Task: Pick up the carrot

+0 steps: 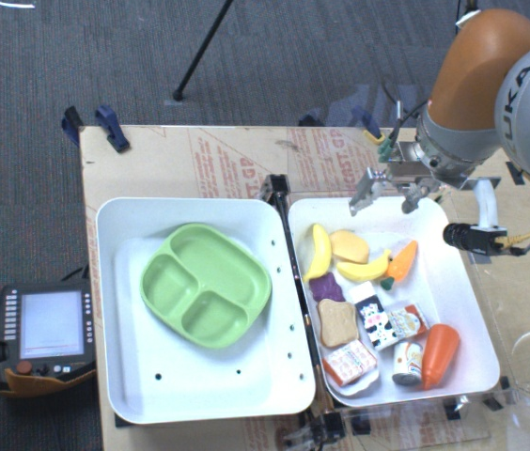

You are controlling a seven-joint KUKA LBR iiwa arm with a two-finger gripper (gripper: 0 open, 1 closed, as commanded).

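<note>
A small orange carrot (404, 259) with a green stub at its lower end lies tilted in the right bin (462, 289), against a yellow banana (364, 271). My gripper (387, 195) hangs over that bin's far edge, above and slightly left of the carrot and well apart from it. Its two fingers (363, 195) are spread open with nothing between them.
The right bin also holds a second banana (319, 250), a tan piece (350, 245), a purple item (327, 287), bread (338, 322), small cartons (387, 322), a can (407, 362) and a large orange tapered item (441, 353). A green divided plate (206, 285) lies in the left bin (124, 383).
</note>
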